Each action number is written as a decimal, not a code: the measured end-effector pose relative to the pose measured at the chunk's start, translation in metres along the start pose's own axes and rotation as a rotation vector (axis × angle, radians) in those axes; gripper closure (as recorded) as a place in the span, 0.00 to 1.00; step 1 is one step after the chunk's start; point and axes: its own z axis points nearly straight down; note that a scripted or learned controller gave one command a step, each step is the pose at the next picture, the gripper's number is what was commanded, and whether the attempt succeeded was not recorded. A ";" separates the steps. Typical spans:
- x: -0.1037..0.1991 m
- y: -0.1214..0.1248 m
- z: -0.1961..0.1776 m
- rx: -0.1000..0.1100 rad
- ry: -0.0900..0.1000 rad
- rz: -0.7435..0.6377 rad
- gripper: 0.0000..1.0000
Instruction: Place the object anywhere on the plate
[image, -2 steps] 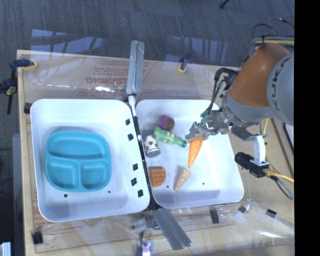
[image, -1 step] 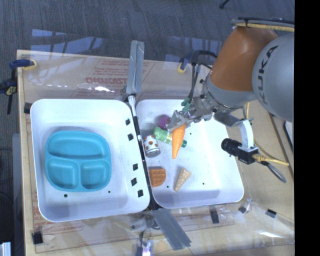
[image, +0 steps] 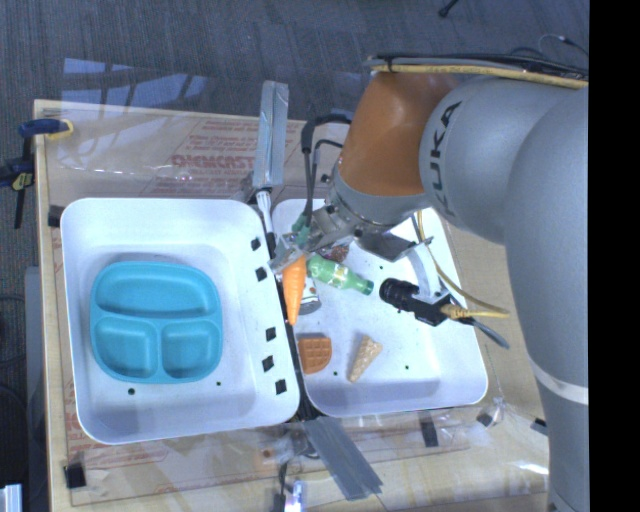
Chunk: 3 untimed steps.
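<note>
Bright, even overhead light (slightly soft focus) glares off the white bins (image: 150, 225).

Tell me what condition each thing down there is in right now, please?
Blue plate: lying flat in the left bin, nothing on it.
Carrot: lying in the right bin by the left wall, under the gripper.
Green bottle: lying on its side.
Waffle: flat on the bin floor.
Ice cream cone: lying on its side.
Gripper: low over the carrot's upper end; grip hidden.

Fixed overhead camera, slanted down, both bins (image: 70, 300)
</note>
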 end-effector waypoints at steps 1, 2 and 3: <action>0.075 0.024 0.036 0.002 0.000 0.113 1.00; 0.127 0.052 0.064 0.004 0.000 0.115 1.00; 0.127 0.053 0.064 0.003 -0.001 0.116 0.00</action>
